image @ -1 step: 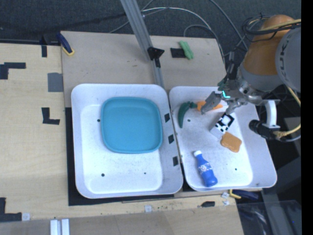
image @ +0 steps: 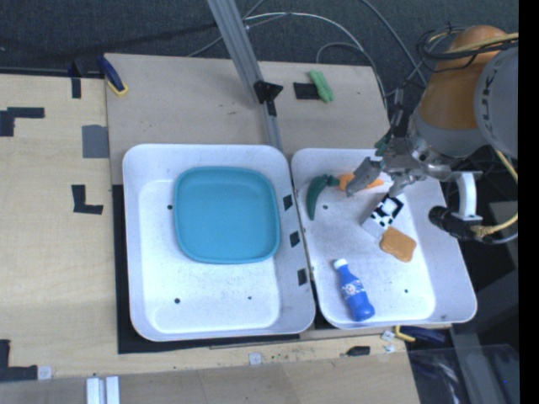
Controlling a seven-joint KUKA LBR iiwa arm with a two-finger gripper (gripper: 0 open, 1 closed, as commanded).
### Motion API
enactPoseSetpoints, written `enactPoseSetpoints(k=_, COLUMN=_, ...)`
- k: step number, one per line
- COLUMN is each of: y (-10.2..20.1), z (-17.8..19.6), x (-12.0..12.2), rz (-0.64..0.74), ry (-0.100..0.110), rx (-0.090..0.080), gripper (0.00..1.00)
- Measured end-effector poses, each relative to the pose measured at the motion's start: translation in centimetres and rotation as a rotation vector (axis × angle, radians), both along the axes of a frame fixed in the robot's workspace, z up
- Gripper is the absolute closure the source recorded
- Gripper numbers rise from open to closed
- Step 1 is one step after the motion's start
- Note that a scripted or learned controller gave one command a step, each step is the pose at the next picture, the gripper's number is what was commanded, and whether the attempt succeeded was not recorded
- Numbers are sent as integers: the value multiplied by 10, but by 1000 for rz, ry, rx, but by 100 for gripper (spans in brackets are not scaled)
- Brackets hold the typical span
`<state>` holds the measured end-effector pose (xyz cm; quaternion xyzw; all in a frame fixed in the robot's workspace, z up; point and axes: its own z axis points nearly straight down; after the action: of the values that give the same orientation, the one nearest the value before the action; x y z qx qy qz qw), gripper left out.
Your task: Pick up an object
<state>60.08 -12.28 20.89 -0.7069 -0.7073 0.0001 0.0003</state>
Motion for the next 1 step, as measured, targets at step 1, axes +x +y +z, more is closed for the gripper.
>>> enactPoseSetpoints(k=1, y=10, z=-55, x=1, rz=0, ry=4, rx=0, gripper=0)
